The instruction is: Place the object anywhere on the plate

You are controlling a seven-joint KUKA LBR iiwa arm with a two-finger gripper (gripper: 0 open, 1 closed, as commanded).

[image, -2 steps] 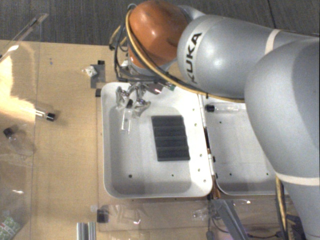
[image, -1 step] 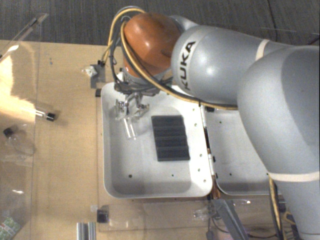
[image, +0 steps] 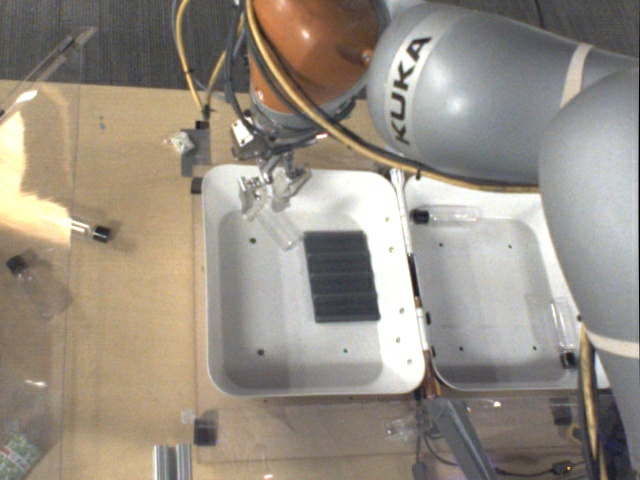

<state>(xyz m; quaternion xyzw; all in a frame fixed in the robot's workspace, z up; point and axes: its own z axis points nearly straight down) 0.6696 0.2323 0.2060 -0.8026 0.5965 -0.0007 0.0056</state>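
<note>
Up at the left bin's [image: 225,268] far corner, the gripper [image: 268,190] hangs above a clear tube [image: 280,230] — whether it grips anything, I cannot tell — beside the black plate [image: 341,276].

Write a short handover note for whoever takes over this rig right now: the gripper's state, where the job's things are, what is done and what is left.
Gripper: over the upper left corner of the left bin, with a clear tube slanting down from its fingertips; whether the fingers actually grip it cannot be judged.
Plate: dark, ribbed, flat in the middle of the left bin, nothing on it.
Right bin: another clear tube lies along its upper edge.
Done: arm is at the tube.
Left: get the tube onto the plate, down and to the right of the gripper, and release.
</note>
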